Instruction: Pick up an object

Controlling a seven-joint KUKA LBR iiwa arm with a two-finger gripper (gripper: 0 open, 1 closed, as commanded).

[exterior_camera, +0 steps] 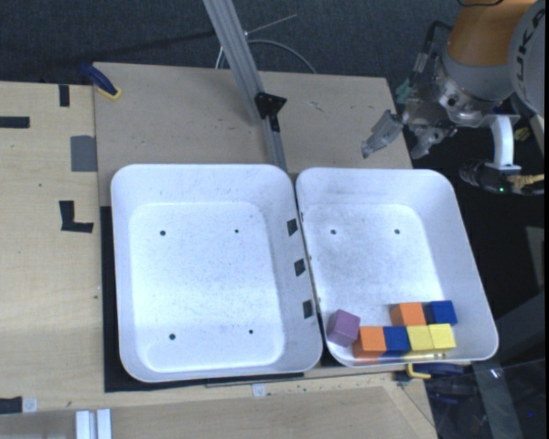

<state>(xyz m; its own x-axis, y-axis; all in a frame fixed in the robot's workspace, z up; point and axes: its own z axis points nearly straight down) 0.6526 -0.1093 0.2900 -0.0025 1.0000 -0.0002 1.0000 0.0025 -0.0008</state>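
Several small blocks lie along the near edge of the right bin (457, 236): a purple block (344, 326), two orange blocks (372, 338) (407, 315), two blue blocks (396, 338) (441, 312) and two yellow blocks (421, 337) (442, 336). My gripper (384, 135) hangs above the far right corner of the bench, beyond the right bin's far rim and well away from the blocks. Nothing sits between its fingers.
The left bin (128, 245) sits beside the right one. A slanted metal pole (238, 44) rises from a black clamp (269, 105) behind the bins. A blue and yellow clip (101, 80) lies at the bench's far left.
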